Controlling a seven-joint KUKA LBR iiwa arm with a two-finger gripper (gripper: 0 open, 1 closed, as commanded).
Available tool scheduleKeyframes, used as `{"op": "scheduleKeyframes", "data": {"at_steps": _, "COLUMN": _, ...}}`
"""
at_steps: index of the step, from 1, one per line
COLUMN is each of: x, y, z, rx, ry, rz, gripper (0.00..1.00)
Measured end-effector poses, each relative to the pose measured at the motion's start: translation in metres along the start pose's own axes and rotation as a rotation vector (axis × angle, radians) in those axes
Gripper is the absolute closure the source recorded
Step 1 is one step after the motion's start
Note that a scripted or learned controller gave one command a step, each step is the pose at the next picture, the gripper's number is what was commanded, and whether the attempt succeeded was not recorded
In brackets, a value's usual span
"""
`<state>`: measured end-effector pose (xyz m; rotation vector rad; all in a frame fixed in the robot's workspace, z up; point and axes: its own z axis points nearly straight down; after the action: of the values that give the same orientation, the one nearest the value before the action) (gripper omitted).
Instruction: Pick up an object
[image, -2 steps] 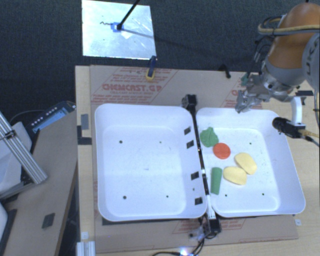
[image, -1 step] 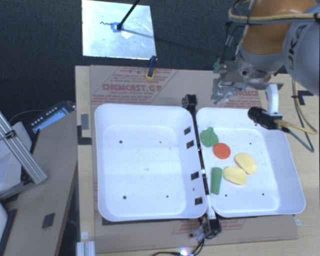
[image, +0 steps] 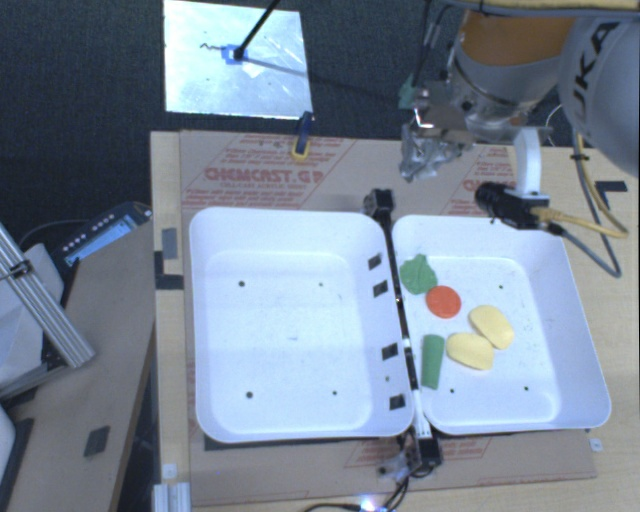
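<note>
bins (image: 290, 225): smooth glossy white plastic | below pincer (image: 430, 160), bench board (image: 260, 165): matt printed cardboard | far left, sheet (image: 235, 60): shiny metal

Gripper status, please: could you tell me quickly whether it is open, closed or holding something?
Gripper: cannot be told; it hangs above the bench behind the right bin.

- My feed is evenly lit from overhead, on the bright side, with no hard shadows across the counter (image: 330, 470).
- The two white bins (image: 290, 330) run close to washed out; I see little shading on their floors, just soft grey along the inner walls.
- The shiny metal sheet (image: 237, 58) past the counter's far edge throws pale glare, streaky and uneven.
- The arm (image: 520, 50) at the far right corner looks soft and slightly blurred, and the pincer (image: 428, 160) below it is mushy in detail.
- The whole picture is low in resolution and a bit grainy; print on the cardboard is barely readable.
- Dark carpet behind the counter stays dim and flat.
</note>
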<state>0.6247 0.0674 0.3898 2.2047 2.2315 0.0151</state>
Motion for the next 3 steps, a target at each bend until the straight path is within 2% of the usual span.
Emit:
{"op": "scheduleKeyframes", "data": {"at_steps": 1, "x": 0.045, "y": 0.010, "z": -0.011, "rx": 0.005, "ry": -0.002, "rz": 0.005, "gripper": 1.00}}
{"op": "scheduleKeyframes", "data": {"at_steps": 2, "x": 0.115, "y": 0.009, "z": -0.034, "rx": 0.005, "ry": -0.001, "rz": 0.004, "gripper": 1.00}}
{"op": "scheduleKeyframes", "data": {"at_steps": 3, "x": 0.133, "y": 0.027, "z": -0.035, "rx": 0.006, "ry": -0.003, "rz": 0.006, "gripper": 1.00}}
